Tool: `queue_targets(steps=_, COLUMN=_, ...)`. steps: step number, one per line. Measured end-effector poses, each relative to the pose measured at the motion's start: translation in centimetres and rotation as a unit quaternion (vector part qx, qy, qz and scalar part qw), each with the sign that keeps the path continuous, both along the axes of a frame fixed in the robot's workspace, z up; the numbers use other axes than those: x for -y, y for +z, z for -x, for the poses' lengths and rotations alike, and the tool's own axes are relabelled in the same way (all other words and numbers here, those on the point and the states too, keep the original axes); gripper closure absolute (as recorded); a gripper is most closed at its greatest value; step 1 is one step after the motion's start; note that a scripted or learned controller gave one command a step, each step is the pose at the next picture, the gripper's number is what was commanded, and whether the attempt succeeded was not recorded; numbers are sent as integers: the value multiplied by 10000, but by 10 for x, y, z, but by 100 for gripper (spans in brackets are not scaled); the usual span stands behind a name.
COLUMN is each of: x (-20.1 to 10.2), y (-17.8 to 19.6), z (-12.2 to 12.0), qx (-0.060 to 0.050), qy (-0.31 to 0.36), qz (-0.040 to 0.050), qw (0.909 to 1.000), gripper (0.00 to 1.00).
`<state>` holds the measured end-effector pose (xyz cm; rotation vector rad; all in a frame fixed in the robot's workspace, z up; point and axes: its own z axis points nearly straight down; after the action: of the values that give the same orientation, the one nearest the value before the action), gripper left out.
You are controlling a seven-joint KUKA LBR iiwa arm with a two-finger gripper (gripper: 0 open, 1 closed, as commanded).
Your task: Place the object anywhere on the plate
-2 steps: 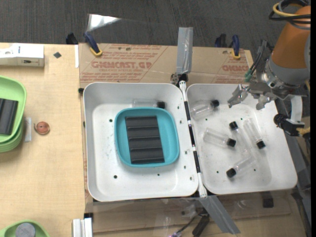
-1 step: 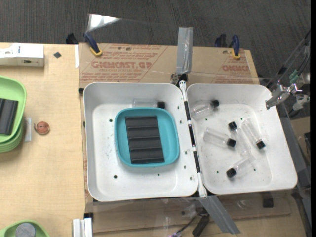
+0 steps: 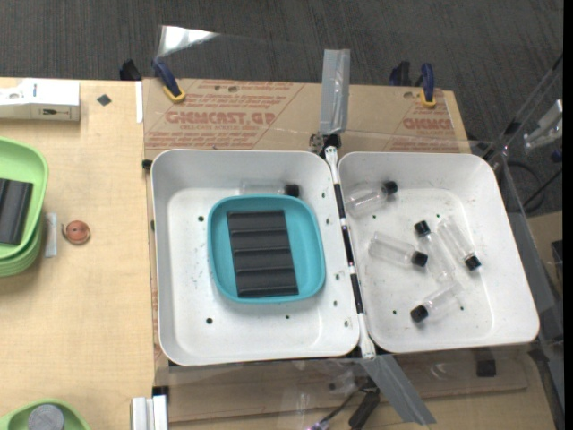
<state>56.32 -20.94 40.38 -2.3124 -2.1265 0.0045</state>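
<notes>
Lying scattered in the right bin (image 3: pixel 506 206), clear black-capped vials (image 3: pixel 398 251); teal plate (image 3: pixel 220 240) in the left bin (image 3: pixel 179 316).

Glossy teal plastic plate (image 3: pixel 309 245), clear, seemingly plastic vials (image 3: pixel 394 252), matt cardboard (image 3: pixel 233 115)

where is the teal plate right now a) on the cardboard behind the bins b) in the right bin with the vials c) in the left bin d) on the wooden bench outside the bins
c: the teal plate sits inside the left bin, with a dark ribbed block on it, while the clear vials lie in the right bin.
</notes>
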Motion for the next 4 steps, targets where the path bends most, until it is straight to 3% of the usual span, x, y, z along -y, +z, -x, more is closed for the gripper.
queue_targets(steps=4, x=0, y=0, z=0, qx=-1, qy=-1, qz=-1, qw=10000, gripper=0)
